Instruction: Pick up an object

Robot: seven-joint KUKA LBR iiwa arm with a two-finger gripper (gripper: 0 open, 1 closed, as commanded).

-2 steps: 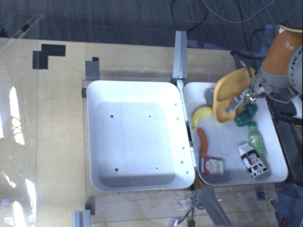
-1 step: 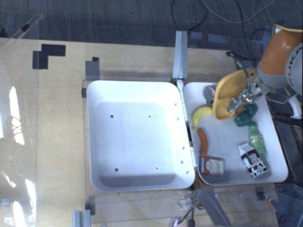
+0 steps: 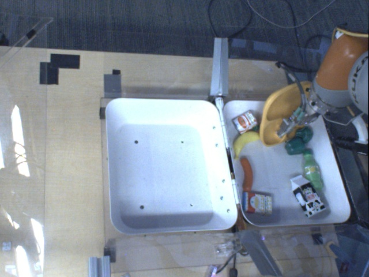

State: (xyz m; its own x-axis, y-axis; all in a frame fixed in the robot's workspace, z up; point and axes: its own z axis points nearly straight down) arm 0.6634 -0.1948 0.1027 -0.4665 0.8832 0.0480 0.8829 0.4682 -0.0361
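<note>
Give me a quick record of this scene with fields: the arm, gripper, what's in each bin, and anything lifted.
arm: reaches in from the right, over the right bin
gripper: at the yellow bowl, fingers on its rim
lifted: bowl looks tilted and raised, hedged
right bin: can, banana, sausage, small box, green bottle, dark green object, carton
left bin: white, no objects seen in it

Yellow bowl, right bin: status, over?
Gripper at yellow bowl, bowl tilted up. Green bottle just beside it. Banana touching bowl's low edge.
</note>
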